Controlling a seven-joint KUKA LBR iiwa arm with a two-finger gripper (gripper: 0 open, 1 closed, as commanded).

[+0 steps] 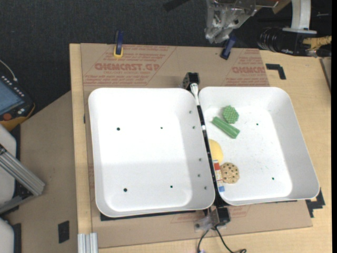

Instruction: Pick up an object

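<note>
From the fixed camera above the bench, the gripper (pixel 217 29) hangs at the top of the frame, beyond the far edge of the brown board (pixel 158 62) and well apart from both bins; nothing shows between its fingers, though how far the jaws stand apart I cannot tell at this angle. The left bin (pixel 105 141) and the right bin (pixel 284 141) sit side by side on the board, touching along their inner walls. The objects all lie in the right bin, toward its left side. A round green knobbly piece (pixel 230 113) lies farthest from the camera, and a green bar (pixel 226 127) lies just beside it, set at a slant. Nearer the camera, a yellow object (pixel 215 151) rests against the bin's inner wall. In front of that a speckled tan cookie (pixel 229 172) lies on a small flat item with red and blue markings (pixel 218 174). A blue clamp (pixel 119 42) grips the board's far edge on the left, and another blue clamp (pixel 227 48) sits just below the gripper.
</note>
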